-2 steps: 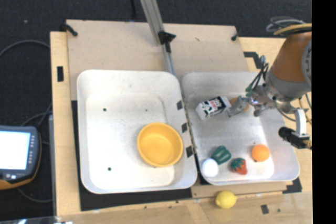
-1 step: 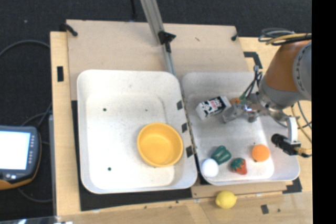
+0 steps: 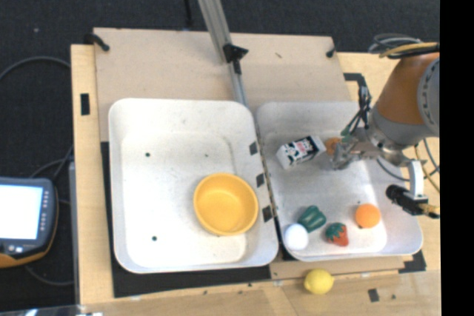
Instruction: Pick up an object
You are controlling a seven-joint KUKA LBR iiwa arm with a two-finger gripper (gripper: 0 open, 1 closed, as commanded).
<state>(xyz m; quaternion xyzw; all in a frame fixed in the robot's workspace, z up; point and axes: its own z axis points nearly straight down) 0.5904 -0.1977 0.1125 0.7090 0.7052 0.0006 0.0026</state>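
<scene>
**A:** Since the small milk carton (image 3: 298,151) lies on its side in the right bin (image 3: 311,115), near the upper middle, you should take it as the target. The gripper (image 3: 342,153) is just beside it, on its right, low over the bin floor. Whether it is open or closed I cannot tell; the wrist covers it, and I see nothing held.

**B:** How do you want me to approach?

**A:** I think you should come down straight over the middle of the carton and close across its narrow side. It looks light, so a push from one side may slide it away.

**B:** What else is in the bins?

**A:** Along the front of the right bin you have a white ball (image 3: 296,237), a green object (image 3: 312,217), a strawberry (image 3: 338,234) and an orange ball (image 3: 367,215). The left bin (image 3: 148,129) holds a yellow bowl (image 3: 225,203), upright. A lemon (image 3: 318,281) lies outside, on the bench (image 3: 178,55), just in front of the right bin.
</scene>
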